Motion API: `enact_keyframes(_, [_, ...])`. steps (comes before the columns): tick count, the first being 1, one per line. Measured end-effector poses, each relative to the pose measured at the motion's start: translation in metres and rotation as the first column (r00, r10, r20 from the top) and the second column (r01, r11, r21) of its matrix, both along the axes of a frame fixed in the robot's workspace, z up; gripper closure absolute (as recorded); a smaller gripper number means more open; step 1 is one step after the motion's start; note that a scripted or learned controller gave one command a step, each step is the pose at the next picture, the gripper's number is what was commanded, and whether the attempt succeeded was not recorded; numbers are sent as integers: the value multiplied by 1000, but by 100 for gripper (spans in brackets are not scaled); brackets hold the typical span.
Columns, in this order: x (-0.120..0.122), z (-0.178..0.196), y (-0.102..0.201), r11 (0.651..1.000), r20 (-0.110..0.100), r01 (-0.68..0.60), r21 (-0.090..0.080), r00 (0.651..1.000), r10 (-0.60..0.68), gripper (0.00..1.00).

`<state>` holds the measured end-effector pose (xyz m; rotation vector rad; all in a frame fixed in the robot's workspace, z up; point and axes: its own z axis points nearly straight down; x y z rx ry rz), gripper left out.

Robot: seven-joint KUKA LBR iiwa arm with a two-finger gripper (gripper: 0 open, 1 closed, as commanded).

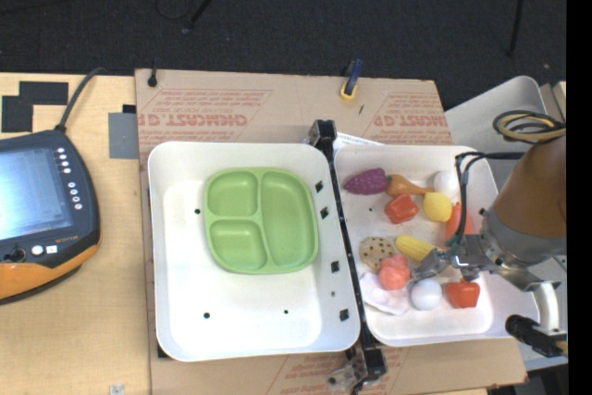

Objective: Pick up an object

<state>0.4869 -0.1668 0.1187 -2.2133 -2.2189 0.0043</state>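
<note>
Broadly, two white bins are seen side by side: the left bin (176,291) bears a green divided plate (260,220), and the right bin (481,321) is filled with toy food. The arm (532,199) is reached in over the right bin's right side. Its gripper (442,262) is lowered among a yellow piece (413,246), a pink piece (393,273), a white ball (426,294) and a red piece (462,294). Whether anything is gripped cannot be told.
</note>
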Motion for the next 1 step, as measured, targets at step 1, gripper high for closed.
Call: enact_keyframes(1, [1, -32, 3, 1000, 5, 0, -2, 1000, 0, 0])
